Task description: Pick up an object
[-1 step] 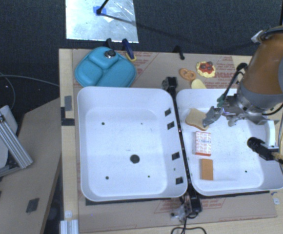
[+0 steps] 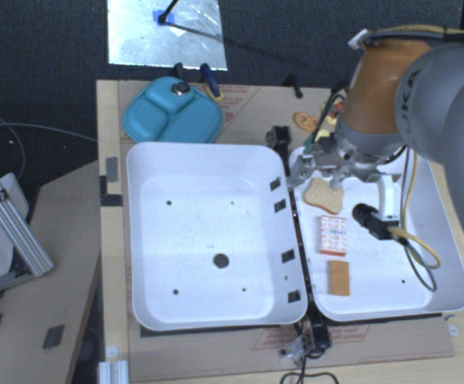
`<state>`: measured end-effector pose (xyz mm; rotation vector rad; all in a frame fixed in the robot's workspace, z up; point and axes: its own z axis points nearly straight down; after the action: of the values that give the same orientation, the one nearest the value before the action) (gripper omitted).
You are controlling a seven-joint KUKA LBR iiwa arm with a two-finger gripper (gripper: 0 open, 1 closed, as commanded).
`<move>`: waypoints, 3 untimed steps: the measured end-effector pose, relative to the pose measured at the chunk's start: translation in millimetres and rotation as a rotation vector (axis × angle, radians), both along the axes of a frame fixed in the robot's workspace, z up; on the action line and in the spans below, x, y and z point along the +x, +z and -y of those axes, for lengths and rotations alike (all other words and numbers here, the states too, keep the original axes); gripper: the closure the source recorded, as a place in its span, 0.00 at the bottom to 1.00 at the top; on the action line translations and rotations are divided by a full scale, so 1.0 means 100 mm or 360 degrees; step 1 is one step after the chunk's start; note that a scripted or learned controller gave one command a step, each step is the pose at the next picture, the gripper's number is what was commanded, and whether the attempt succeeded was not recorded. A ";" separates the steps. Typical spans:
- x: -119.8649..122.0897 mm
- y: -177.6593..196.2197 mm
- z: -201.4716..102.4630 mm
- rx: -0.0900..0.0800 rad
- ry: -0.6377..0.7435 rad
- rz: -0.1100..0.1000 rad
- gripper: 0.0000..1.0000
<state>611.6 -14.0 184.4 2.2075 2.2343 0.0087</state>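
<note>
White bins (image 2: 208, 162), tan biscuit (image 2: 324, 196), orange block (image 2: 338, 278), teal container (image 2: 173, 112).

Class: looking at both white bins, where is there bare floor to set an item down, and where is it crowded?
Left bin: floor bare apart from a small dark disc. Right bin: crowded near the divider, with beige piece, patterned packet, orange block and the arm.

Grey arm (image 2: 448, 94) from the right, wrist bent low, hand (image 2: 322, 170) perhaps pointing straight down.

arm (image 2: 424, 86) cut off at right edge, hiding right bin's (image 2: 448, 270) far corner
</note>
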 end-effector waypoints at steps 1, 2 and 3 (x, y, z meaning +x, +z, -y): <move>0.07 0.00 -0.69 0.0000 -0.0002 -0.0002 0.00; -0.59 0.00 -0.74 -0.0004 -0.0019 -0.0013 0.00; -0.01 0.47 -0.69 -0.0005 -0.0011 0.0008 0.00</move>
<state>610.7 55.2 231.9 2.2111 2.2221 0.0109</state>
